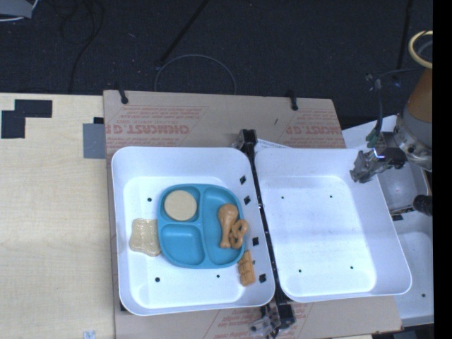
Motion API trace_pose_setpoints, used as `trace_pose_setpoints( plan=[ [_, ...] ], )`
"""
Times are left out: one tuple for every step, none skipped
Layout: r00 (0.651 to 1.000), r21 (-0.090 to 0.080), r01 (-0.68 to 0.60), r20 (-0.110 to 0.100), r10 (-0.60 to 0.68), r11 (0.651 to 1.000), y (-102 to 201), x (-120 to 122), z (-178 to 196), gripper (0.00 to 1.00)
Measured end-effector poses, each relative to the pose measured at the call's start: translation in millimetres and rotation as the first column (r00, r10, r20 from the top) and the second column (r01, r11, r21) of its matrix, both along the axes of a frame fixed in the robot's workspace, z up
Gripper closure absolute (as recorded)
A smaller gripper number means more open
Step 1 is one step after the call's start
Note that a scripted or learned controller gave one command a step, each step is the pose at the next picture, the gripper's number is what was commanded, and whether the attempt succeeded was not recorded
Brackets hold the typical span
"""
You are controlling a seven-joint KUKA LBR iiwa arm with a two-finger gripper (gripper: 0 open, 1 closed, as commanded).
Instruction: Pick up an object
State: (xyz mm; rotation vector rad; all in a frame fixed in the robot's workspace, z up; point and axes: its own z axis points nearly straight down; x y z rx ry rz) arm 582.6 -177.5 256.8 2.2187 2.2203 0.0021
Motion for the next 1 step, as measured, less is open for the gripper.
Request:
trace_pose_setpoints(
  plan=[
    [1.000, 0.003, -0.003, -0.007, 0.003, 1.000, 53.3, -0.3, -14.8, 1.00]
  ],
)
